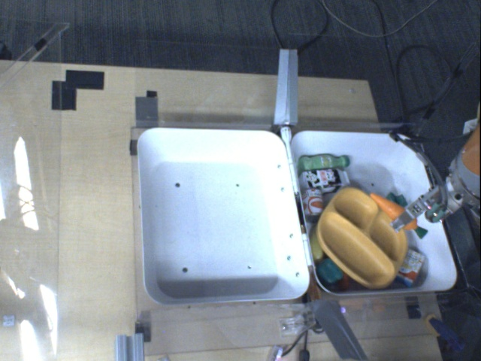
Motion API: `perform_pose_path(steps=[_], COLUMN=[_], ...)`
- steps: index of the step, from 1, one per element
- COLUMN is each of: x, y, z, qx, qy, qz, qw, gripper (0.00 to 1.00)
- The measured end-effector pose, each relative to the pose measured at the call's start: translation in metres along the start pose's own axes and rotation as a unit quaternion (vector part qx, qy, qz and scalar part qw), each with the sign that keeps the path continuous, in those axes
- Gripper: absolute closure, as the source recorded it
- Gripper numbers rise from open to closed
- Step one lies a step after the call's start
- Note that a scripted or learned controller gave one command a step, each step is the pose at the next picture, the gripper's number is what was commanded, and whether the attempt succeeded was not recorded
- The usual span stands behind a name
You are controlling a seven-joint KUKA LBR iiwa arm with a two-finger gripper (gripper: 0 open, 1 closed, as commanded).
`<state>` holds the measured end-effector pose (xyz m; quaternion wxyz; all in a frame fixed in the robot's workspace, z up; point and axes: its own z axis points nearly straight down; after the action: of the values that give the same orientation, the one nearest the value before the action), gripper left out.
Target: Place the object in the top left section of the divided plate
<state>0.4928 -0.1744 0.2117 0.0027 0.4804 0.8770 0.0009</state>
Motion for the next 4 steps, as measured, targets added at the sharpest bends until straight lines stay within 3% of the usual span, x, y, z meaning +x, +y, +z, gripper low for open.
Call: perform_pose_path(steps=[1, 2, 3, 4], x=[0.018, -0.058, 0.012, -0.024], y=[0.079, 0.075, 0.034, -0.021], z=[-0.020, -0.031, -0.034, 0.028], qx=[-0.001, -0.001, 0.000, 0.000], qy=[-0.001, -0.001, 0.000, 0.000], qz=[0.004, 0.096, 0.073, 0.052], qw=[1.0000, 0.9954, 0.9973, 0.9986], gripper=[1.00, 1.00, 1.00, 1.00])
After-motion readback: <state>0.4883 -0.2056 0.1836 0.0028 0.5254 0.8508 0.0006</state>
